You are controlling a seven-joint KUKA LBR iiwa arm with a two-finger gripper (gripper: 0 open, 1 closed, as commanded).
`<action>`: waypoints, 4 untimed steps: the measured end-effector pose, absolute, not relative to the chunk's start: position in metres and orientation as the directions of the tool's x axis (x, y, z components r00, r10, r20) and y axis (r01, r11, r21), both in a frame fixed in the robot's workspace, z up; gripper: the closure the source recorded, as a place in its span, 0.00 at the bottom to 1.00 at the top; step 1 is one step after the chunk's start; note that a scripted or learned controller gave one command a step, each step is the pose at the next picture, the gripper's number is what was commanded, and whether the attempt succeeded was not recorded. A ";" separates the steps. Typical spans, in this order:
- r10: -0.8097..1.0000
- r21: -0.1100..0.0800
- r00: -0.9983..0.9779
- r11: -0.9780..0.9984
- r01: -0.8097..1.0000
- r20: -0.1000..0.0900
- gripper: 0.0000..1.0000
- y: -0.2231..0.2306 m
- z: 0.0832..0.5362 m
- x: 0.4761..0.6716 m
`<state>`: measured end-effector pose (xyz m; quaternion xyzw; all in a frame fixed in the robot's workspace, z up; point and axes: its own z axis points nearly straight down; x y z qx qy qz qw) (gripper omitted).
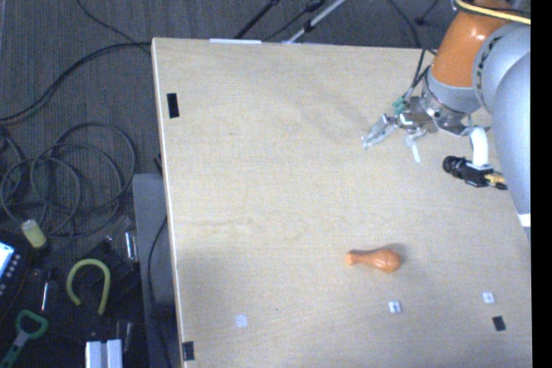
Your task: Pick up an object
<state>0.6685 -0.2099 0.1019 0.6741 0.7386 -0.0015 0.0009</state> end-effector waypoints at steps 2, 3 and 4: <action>0.933 0.001 -0.361 0.361 0.933 -0.003 1.00 -0.216 0.094 0.669; 0.972 0.000 -0.233 0.233 0.972 0.000 1.00 -0.127 0.162 0.669; 0.753 0.000 -0.658 0.658 0.753 -0.003 1.00 -0.214 0.129 0.669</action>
